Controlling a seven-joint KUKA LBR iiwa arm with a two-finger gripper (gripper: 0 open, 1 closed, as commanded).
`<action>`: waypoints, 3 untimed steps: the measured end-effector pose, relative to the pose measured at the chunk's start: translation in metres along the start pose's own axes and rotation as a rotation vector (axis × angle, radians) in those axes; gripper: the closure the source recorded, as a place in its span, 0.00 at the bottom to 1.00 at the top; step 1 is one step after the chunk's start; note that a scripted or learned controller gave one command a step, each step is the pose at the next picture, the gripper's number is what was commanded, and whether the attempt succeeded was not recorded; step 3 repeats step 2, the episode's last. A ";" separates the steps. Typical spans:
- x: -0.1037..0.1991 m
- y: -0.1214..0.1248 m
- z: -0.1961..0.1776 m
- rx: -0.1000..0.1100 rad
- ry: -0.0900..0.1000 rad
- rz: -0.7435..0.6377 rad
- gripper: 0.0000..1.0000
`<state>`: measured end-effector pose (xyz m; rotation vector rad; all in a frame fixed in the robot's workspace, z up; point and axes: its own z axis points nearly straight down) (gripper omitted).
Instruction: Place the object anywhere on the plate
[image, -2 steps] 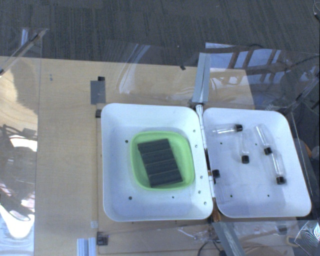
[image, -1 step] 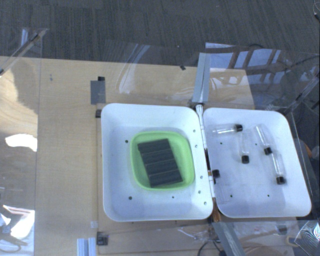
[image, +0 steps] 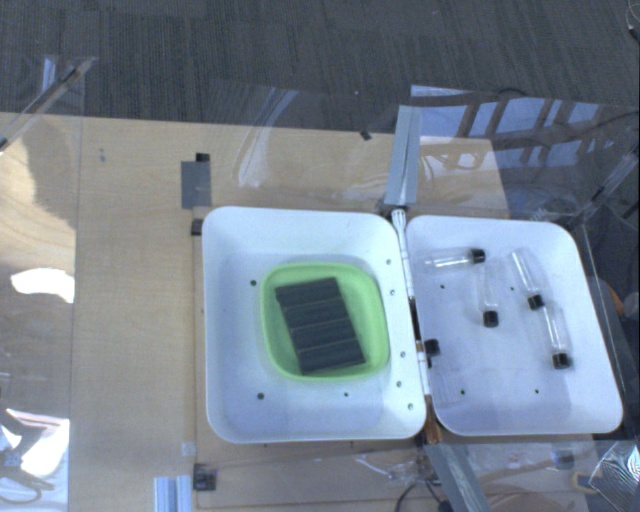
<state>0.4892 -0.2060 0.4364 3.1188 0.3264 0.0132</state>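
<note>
A lime green square plate (image: 372, 318) sits in the middle of the left white bin (image: 230, 330). A dark grey ridged rectangular block (image: 319, 326) lies on the plate, turned a little off the plate's sides. In the right white bin (image: 590, 400) lie several clear tubes with black caps: one (image: 455, 259) near the upper left, one (image: 489, 298) upright in the middle, one (image: 525, 278) slanted, and one (image: 553, 336) toward the right.
The two bins stand side by side on a light wooden bench (image: 130, 300). A grey metal bar (image: 403, 165) stands behind the seam between them. Clear plastic sheeting (image: 40, 300) covers the bench at the left, and a small black clip (image: 431, 347) sits at the seam.
</note>
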 end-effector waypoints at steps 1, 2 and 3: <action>-0.001 0.000 0.000 -0.001 0.000 0.000 0.00; -0.001 0.000 0.000 -0.001 -0.001 -0.001 0.00; -0.001 0.000 0.000 -0.001 -0.001 -0.001 0.00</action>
